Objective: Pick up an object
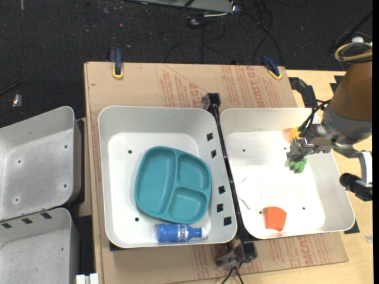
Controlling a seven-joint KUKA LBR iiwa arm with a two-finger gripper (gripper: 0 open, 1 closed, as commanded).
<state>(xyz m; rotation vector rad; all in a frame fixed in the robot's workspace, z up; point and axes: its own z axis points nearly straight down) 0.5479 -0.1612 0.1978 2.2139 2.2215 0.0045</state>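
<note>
- Camera view: the gripper [298,153] hangs at the right of the frame over the right bin [337,218], directly above a small green object [298,165] that touches its tips; whether the jaws are spread or closed on it cannot be told.
- An orange cup [275,218] lies lower left of the gripper, well apart.
- A small orange piece [294,134] sits just above.
</note>
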